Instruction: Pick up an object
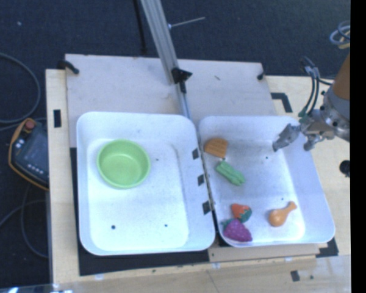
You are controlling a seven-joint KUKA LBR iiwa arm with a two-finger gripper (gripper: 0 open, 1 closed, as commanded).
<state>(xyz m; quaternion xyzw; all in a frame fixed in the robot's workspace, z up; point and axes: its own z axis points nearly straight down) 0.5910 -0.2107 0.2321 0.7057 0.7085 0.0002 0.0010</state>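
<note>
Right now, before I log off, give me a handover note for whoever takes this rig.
Gripper: open, holding nothing, above the right bin's upper right part.
Right bin: orange-brown piece and green vegetable near the left wall; strawberry, purple grapes and drumstick along the front.
Left bin: green bowl.
Done: nothing picked.
Left: descend on one object, grasp, lift.

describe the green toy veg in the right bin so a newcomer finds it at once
Start at the right bin, the one holding toys. Near its left wall, just below the orange bread-like piece, lies the green vegetable, tilted. It's the only all-green, elongated, bumpy item there.
</note>
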